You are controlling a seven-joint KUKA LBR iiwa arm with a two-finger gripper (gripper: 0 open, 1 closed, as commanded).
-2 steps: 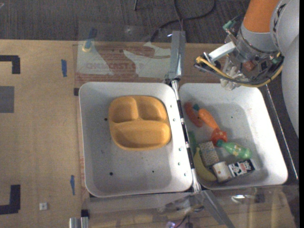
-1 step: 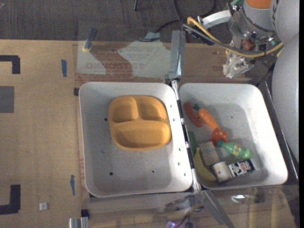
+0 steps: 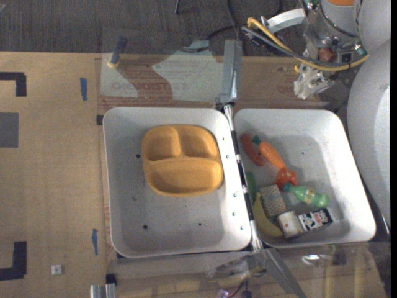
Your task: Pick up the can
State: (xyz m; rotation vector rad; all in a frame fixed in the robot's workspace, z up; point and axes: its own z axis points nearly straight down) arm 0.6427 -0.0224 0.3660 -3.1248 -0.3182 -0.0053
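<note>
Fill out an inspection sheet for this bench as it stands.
Surface: two white bins, left bin and right bin, side by side on a cardboard-covered bench.
Job's things: small white can on its side, near front of right bin.
Clutter: orange divided tray in left bin; toy carrot, banana, green bottle, carton in right bin.
Grippers: pincer above bench, behind right bin, holding nothing.
Cables: yellow and black cables at wrist.
Surroundings: dark floor.

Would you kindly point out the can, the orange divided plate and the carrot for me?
can (image 3: 287, 223): camera view, its pale end face.
orange divided plate (image 3: 182, 177): camera view, its large front compartment.
carrot (image 3: 272, 154): camera view, mid-body.
</note>
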